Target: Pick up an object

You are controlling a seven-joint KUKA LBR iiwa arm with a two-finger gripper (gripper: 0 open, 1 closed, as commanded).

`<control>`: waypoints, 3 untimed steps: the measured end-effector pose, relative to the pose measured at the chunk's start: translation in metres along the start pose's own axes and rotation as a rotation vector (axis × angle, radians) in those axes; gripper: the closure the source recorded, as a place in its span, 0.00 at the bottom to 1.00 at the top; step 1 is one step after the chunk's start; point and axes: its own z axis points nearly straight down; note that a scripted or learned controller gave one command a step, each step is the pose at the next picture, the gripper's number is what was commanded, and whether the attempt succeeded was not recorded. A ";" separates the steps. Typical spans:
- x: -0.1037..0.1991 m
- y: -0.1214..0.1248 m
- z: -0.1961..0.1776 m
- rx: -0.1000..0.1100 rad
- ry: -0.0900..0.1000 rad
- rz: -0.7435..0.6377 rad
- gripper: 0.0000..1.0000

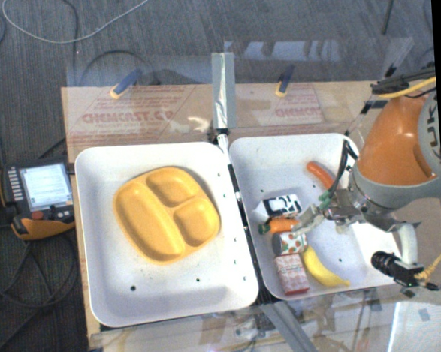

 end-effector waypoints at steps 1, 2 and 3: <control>-0.017 0.009 0.065 -0.029 0.002 -0.117 0.00; 0.005 0.085 0.094 -0.028 -0.005 -0.165 0.00; 0.003 0.084 0.088 -0.022 -0.002 -0.163 1.00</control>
